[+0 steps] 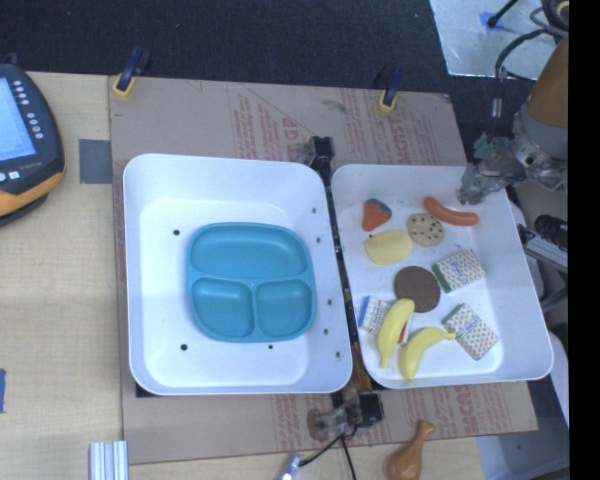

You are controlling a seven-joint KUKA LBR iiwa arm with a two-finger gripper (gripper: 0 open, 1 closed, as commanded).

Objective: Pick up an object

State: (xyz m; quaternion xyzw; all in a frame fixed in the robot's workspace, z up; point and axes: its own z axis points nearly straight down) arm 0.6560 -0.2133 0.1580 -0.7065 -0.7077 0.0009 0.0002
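The sausage (450, 211) lies in the right bin (520, 298) near its twelve-o'clock rim, toward the one-o'clock corner. My gripper (476, 185) hangs just beside the sausage's one-o'clock end, at the bin's rim; it looks clear of the sausage, though the view is too coarse to be sure, and I cannot tell how its tips are set. At nine o'clock from the sausage sit a speckled cookie (425, 229) and a strawberry (377, 213), with a pale yellow piece (388, 247) under them. Toward six o'clock come a brown disc (417, 288), two patterned packets (458, 269) and two bananas (395, 330). The left bin (145, 268) carries a blue divided plate (250, 279).
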